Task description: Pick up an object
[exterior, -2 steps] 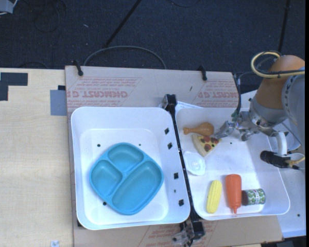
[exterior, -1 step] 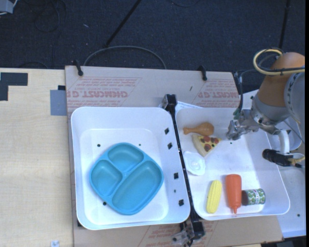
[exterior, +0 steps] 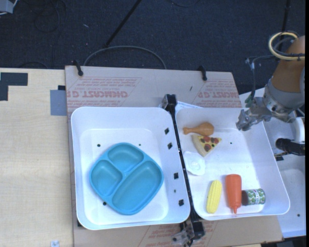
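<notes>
The grey metal gripper (exterior: 245,120) is hovering at the right bin's far rim, its hold unreadable; the brown toy drumstick (exterior: 200,129) is lying leftward, long axis pointing toward it.

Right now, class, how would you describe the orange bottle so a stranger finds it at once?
Look in the right-hand white bin, along its near edge. The orange bottle lies between a yellow corn cob and a small green can, and it is the tallest, only orange item there.

The cardboard sheet (exterior: 108,89) bears red print, upside down, reading "CHEMCRZT".
</notes>
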Controlling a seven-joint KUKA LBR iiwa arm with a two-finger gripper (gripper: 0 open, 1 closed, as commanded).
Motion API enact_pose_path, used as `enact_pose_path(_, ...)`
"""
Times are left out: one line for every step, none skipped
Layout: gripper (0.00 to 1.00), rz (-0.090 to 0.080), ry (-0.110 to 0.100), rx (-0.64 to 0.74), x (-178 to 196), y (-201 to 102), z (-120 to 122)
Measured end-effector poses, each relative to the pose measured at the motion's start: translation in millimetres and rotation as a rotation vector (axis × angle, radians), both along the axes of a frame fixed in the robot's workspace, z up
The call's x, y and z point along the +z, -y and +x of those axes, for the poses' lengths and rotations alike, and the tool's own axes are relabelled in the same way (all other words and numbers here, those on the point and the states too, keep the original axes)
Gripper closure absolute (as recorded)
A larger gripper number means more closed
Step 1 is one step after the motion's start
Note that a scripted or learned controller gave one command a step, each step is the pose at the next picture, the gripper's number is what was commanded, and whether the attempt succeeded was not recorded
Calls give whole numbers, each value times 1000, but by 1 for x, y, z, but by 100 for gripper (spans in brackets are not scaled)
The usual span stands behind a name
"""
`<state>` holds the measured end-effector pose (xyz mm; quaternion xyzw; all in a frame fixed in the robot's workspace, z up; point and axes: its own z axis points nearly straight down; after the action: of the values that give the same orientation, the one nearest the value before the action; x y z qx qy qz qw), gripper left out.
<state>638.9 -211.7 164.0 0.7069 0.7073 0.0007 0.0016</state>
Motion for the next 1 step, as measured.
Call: enact_pose_path(100,1,-2,1,42,0,4)
